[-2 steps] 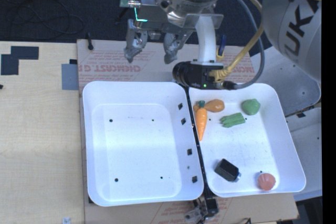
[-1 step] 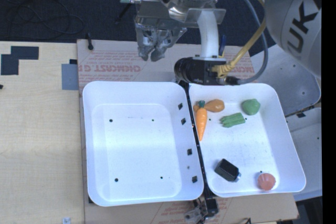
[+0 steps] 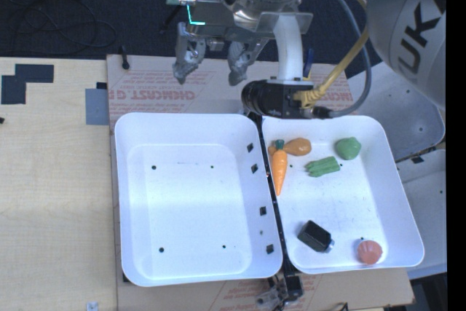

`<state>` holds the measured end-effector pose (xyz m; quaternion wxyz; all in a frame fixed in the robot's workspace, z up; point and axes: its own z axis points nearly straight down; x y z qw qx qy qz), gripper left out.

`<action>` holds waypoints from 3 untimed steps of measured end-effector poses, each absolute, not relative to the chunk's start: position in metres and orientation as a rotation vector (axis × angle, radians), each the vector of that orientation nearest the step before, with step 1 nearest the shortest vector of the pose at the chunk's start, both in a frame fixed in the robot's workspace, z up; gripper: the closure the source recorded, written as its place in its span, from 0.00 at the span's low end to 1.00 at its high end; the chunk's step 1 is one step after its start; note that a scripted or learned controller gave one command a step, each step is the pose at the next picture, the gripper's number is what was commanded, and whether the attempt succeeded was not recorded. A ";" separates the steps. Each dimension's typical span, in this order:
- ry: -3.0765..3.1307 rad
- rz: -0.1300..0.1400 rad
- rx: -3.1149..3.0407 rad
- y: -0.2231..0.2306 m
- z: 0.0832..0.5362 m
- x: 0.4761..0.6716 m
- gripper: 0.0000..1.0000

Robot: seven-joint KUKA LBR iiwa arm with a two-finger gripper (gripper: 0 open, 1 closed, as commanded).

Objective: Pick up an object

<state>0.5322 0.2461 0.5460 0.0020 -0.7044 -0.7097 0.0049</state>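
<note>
My gripper (image 3: 210,71) hangs high above the back edge of the left bin (image 3: 131,129), open, with nothing between its fingers. The right bin (image 3: 397,178) holds several things. An orange carrot (image 3: 278,168) lies along its left wall, with an orange-brown piece (image 3: 298,147) beside it at the back. A green pod-like piece (image 3: 322,167) and a rounder green piece (image 3: 348,148) lie toward the back right. Near the front sit a black block (image 3: 315,236) and a reddish round fruit (image 3: 369,252).
The two white bins stand side by side on a cardboard sheet (image 3: 153,91) over a pale bench (image 3: 51,193). The arm's grey body (image 3: 408,18) fills the upper right, above the right bin's back corner. A yellow cable (image 3: 349,62) loops down there.
</note>
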 end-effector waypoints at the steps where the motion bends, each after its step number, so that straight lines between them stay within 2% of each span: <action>1: -2.230 0.021 -2.205 0.247 0.555 0.532 1.00; 3: -2.239 0.034 -2.190 0.251 0.574 0.531 1.00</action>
